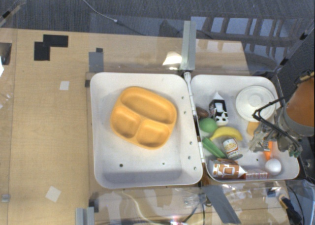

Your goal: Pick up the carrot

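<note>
No legible text, brand, number or sign appears in the camera view. The can (230, 147) in the right bin carries a printed label, too small to read. The brown carton (227, 171) at that bin's front wall shows pale markings on its face; the characters cannot be resolved. The black-and-white cow figure (219, 111) bears patches only, no lettering. The black blocks (49, 46) on the tabletop (44, 135) are plain shapes, not characters.
</note>
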Controlling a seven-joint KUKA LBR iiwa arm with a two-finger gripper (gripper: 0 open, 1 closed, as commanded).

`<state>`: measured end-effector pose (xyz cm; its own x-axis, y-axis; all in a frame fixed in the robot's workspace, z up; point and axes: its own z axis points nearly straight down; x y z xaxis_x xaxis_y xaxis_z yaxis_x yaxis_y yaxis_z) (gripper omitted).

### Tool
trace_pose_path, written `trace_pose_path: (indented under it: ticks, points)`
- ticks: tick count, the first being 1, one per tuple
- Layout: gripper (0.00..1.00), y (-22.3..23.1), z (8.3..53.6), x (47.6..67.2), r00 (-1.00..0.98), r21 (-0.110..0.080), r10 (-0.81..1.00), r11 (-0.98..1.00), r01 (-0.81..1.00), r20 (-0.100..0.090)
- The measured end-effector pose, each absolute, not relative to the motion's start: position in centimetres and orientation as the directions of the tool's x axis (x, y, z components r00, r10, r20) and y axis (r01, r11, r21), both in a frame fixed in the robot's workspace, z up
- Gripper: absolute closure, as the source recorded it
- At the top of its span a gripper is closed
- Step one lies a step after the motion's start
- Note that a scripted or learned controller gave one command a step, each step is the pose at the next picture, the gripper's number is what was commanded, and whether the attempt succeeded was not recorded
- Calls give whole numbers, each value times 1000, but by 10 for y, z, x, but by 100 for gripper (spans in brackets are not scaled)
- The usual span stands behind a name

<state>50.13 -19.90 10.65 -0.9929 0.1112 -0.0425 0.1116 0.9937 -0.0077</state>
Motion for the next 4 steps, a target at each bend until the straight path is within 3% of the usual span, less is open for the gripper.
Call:
trace_pose_path:
  ticks: [1, 2, 3, 4]
  points:
    - [100, -125, 158, 504, -963, 3, 269, 963, 269, -10]
    - [100, -65, 205, 490, -985, 3, 170, 985, 170, -10]
    - [100, -141, 145, 487, -983, -1, 185, 983, 185, -2]
    - [100, -116, 192, 489, -1000, -1, -25, 1000, -25, -10]
